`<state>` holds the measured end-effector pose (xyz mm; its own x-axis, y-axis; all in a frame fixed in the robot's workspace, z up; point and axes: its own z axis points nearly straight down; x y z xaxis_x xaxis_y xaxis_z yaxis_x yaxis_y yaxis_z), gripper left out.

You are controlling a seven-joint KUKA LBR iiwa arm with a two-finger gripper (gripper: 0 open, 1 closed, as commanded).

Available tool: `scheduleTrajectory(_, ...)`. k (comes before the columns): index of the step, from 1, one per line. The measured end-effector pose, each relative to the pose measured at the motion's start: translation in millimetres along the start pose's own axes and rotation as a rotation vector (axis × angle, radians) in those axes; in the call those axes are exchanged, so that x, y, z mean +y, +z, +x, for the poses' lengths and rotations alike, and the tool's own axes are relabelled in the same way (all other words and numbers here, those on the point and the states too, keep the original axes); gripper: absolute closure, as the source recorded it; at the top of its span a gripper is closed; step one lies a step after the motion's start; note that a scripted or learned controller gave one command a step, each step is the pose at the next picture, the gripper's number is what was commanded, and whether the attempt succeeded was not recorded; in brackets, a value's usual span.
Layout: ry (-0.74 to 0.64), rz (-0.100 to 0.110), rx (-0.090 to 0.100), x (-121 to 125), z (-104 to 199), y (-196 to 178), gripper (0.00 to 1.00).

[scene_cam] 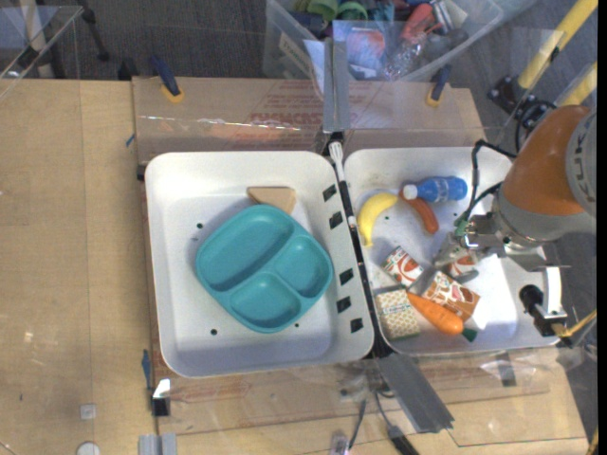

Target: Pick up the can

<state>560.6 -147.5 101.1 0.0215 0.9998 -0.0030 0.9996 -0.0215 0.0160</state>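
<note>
Camera view, nearest first: the wooden counter [66, 282] lies bare on the left; the left bin [171, 339] carries a teal divided plate [263, 267] with white floor showing around it; the right bin [493, 335] is crowded: a carrot [436, 315], the red-and-white can [406, 267] on its side near the divider, a banana [374, 212], a blue bottle [438, 191]; the pincer [462, 245] hangs beside the can, its opening impossible to judge; beyond, a clear tub of toys [379, 12].

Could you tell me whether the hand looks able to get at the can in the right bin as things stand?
Probably yes. The hand hangs right over the red and white can, whose top looks uncovered. The carrot lies against its lower side and could crowd a grasp.
</note>
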Motion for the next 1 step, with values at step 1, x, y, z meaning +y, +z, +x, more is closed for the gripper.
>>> scheduleTrajectory(1, 0.068, 0.015, 0.002, 32.5, -16.0, -84.9, 1.00)
